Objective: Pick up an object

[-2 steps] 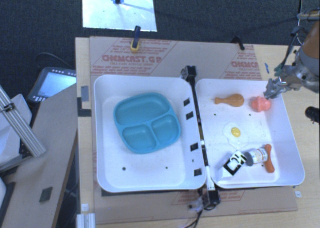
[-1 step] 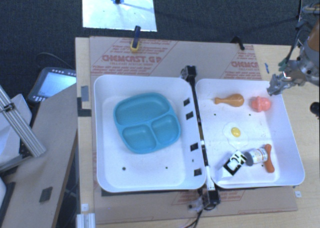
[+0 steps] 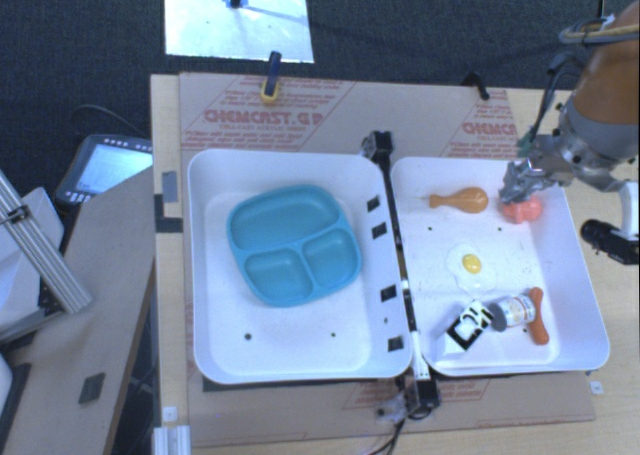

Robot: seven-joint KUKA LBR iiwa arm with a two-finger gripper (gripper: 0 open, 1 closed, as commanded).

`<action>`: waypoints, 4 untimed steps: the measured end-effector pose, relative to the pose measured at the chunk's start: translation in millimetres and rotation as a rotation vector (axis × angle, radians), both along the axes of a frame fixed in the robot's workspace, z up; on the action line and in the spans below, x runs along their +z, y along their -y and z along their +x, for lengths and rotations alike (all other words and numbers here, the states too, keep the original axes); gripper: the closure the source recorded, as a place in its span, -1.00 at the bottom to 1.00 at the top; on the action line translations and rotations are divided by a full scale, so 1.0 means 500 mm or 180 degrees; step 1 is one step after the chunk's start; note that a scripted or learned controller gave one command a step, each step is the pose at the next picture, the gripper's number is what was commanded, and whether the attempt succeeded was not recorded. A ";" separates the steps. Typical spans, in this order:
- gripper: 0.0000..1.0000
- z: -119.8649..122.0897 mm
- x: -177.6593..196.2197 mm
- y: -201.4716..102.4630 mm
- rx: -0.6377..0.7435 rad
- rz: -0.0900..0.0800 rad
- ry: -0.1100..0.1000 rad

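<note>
Nearest the camera, along the front of the right-hand shallow white bin (image 3: 590, 343), lie a small silver-and-black canister (image 3: 495, 318) and, touching its far end, an orange carrot-shaped toy (image 3: 539, 318). Just behind them sits a flat toy fried egg (image 3: 470, 264), white with a yellow yolk. Further back is a tan plastic drumstick (image 3: 461, 201), and beside it, toward the bin's right wall, a soft pink-orange lump (image 3: 524, 209), likely the target. The metal two-finger gripper (image 3: 521, 183) hangs directly over that lump, its tips at or just touching the top; whether its fingers are parted or closed I cannot tell, and nothing shows between them.

To do this well, the descent should centre on the lump, keeping clear of the drumstick, go low enough to straddle its widest part, close, then lift straight up.

The left bin (image 3: 200, 273) holds a blue divided plastic tray (image 3: 293, 243), well apart.
</note>
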State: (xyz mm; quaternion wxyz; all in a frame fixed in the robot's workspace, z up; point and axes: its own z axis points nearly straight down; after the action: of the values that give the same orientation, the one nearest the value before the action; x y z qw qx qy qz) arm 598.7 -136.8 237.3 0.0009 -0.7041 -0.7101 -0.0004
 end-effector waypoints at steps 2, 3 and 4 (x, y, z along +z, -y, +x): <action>1.00 -0.033 0.015 -0.222 0.0004 0.0000 0.0007; 1.00 -0.043 0.005 -0.307 0.0000 -0.0001 0.0006; 1.00 -0.068 -0.019 -0.394 0.0001 -0.0001 0.0003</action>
State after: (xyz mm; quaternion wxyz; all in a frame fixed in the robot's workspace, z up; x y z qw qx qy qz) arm 564.5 60.2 227.9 0.0005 -0.7040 -0.7102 -0.0006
